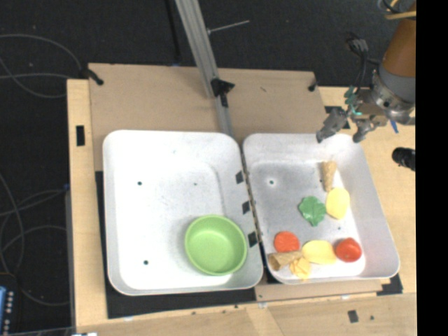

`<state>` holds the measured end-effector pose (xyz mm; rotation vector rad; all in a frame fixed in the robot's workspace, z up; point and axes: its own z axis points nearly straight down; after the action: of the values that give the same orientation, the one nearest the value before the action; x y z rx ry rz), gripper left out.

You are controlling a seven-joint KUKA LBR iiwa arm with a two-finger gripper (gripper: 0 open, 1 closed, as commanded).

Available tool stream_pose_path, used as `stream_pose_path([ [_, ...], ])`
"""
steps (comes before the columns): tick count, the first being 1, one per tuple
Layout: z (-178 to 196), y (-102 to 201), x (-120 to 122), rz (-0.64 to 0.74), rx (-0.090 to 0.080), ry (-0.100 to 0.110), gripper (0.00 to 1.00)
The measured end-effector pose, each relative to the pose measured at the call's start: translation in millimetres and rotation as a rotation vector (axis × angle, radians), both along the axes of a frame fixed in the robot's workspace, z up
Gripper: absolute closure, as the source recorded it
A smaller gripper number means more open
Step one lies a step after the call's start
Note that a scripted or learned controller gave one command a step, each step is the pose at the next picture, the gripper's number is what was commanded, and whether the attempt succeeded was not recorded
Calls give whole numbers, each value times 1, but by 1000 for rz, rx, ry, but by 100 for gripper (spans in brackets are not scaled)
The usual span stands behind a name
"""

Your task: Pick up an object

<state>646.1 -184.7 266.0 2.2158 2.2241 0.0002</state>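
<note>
Nearest the camera, a pale pastry piece (pixel 289 262) lies against the front wall of the right bin (pixel 378 219), touching a yellow lemon-like piece (pixel 319 251) flanked by an orange ball (pixel 285 241) and a red ball (pixel 348 249). That crowding is the risk: fingers closing here could shove neighbours or wedge on the wall. The hand (pixel 343 129) hangs open and empty over the bin's far edge. A green bowl (pixel 215 244) sits in the left bin (pixel 140 180).

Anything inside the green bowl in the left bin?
The green bowl shows a bare green interior from above; nothing visible inside it. It sits at the near right of the left bin. What lies under the bowl is covered and cannot be seen.
</note>
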Motion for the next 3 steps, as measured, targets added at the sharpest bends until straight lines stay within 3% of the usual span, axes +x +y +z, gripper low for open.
stream_pose_path([
  [1,0,-1,0,0,-1,1,0],
  [3,-93,-10,1,-5,-2,6,0],
])
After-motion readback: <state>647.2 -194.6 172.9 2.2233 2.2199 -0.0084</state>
